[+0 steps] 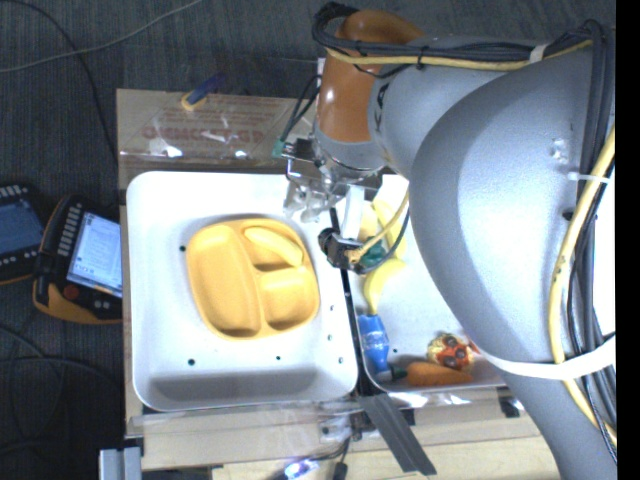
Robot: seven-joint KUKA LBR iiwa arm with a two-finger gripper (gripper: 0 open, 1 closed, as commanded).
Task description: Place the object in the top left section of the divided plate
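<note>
we see the grey arm reaching in from the right, its gripper (318,200) hanging over the far edge of the left bin (150,268), just beyond the yellow divided plate (252,276). we cannot tell how it is set or whether it carries anything. the plate lies in the left bin. in the right bin (400,393) lie a blue bottle (374,341), an orange carrot (432,374) and a banana (385,268).

One camera – fixed high above bench, looking down at slant on two shallow white plastic bins (150,268) – arm close, big.
</note>
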